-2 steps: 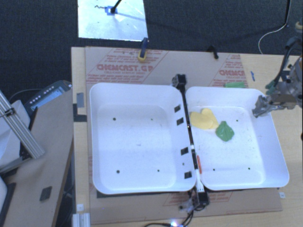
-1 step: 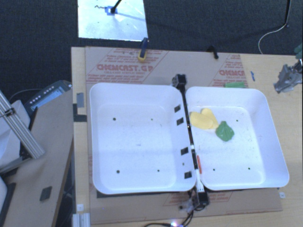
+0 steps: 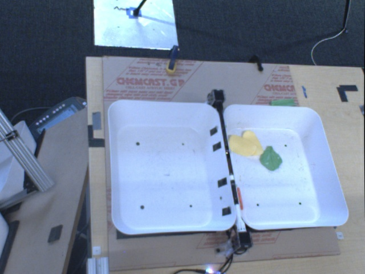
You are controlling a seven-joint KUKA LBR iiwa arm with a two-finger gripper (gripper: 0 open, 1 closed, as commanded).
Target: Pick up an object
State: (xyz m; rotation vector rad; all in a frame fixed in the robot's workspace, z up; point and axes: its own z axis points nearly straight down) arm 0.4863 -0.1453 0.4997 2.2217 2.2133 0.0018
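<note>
Two small things lie in the right bin (image 3: 319,153), both in its upper left part, close to the wall shared with the other bin. The yellow piece (image 3: 245,144) is soft-looking and lumpy, wider than tall, lying flat on the bin floor with its left end near the dividing wall. The green piece (image 3: 271,158) is smaller and rounded, lying just right of and below the yellow one, touching or nearly touching its lower right edge.
</note>
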